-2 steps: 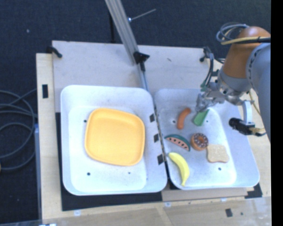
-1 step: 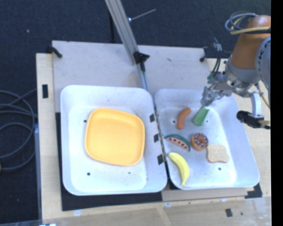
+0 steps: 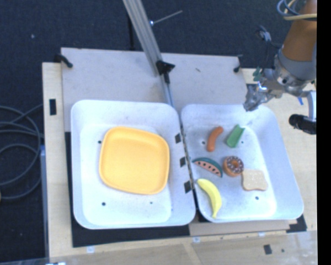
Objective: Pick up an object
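Curved yellow banana (image 3: 211, 196) lies in right bin (image 3: 281, 148).

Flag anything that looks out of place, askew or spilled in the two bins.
Nothing stands out. The yellow plate lies flat in the left bin; the toy foods, such as the banana, lie apart inside the right bin. Nothing spilled.

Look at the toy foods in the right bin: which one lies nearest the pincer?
The green block. It lies at the far end of the right bin, just below the pincer; the sausage, donut, toast and banana lie farther off.
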Action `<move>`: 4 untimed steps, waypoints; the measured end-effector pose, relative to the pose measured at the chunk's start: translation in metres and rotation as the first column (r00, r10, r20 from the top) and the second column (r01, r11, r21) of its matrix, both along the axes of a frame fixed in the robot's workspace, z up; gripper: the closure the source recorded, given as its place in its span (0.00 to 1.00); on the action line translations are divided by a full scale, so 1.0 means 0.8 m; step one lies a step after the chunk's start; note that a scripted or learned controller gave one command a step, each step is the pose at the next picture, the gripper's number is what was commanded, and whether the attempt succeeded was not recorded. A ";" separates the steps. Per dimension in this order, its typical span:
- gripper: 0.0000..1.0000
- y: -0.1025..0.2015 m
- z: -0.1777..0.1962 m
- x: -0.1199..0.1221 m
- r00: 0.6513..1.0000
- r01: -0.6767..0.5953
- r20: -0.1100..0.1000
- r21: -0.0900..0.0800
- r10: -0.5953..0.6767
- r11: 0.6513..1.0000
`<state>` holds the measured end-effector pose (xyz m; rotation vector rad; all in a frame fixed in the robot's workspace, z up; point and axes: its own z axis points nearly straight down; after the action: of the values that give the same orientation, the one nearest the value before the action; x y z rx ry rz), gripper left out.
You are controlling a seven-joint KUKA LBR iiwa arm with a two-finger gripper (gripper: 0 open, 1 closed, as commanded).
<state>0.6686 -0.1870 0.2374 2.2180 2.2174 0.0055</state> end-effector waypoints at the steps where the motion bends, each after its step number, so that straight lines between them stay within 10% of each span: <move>1: 1.00 -0.008 0.056 0.004 1.000 -0.001 -0.001 0.000 0.001 1.000; 4: 1.00 0.159 0.031 -0.098 1.000 -0.003 -0.006 0.002 0.003 1.000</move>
<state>0.5900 -0.0600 0.2623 2.2189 2.2245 0.0007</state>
